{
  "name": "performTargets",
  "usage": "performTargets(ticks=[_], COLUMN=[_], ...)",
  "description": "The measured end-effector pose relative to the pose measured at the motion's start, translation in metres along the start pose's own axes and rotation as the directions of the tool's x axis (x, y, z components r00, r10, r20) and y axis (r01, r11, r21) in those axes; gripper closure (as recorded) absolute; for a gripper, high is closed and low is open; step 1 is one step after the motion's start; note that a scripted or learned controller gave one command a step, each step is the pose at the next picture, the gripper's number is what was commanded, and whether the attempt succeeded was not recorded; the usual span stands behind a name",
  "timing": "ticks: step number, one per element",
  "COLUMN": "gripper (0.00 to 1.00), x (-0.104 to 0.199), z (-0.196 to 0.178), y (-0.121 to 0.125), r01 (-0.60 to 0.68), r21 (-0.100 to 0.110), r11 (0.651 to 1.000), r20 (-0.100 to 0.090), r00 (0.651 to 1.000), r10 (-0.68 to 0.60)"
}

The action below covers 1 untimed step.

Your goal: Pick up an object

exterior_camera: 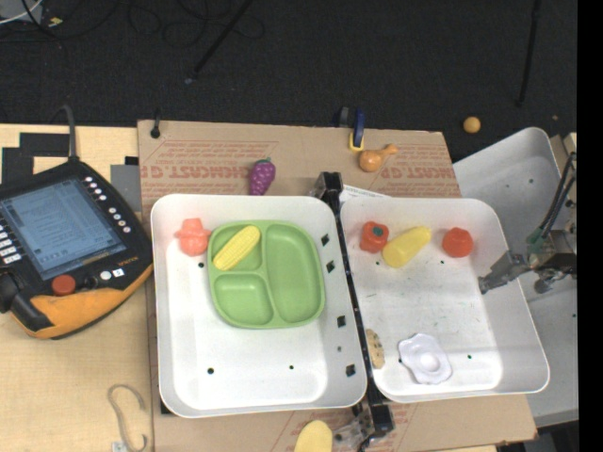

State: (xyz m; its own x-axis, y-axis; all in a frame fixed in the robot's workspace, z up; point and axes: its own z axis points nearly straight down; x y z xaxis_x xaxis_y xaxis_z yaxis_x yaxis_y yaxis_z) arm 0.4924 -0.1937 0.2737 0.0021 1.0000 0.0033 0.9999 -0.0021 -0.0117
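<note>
The right bin holds a red-orange tomato with a green top, a yellow pepper-like toy, a red round toy and a white fried egg. A small tan piece lies by its left wall. In the left bin sits a green divided plate with a yellow corn cob on it, and a pink-orange toy lies beside the plate. My gripper is over the right bin's right rim, dark and small, with nothing seen in it.
A purple grape bunch and an orange gourd-shaped toy lie on the cardboard behind the bins. A yellow toy lies at the front edge. A teach pendant sits to the left. A grey panel stands at the right.
</note>
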Motion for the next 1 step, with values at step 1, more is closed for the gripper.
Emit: performTargets(ticks=[1], gripper=[0.0], x=[-0.0003], z=[-0.0051], y=[0.0018], r01=[0.002], r21=[-0.011], r11=[1.0], r20=[0.003], r00=[1.0], r10=[-0.002])
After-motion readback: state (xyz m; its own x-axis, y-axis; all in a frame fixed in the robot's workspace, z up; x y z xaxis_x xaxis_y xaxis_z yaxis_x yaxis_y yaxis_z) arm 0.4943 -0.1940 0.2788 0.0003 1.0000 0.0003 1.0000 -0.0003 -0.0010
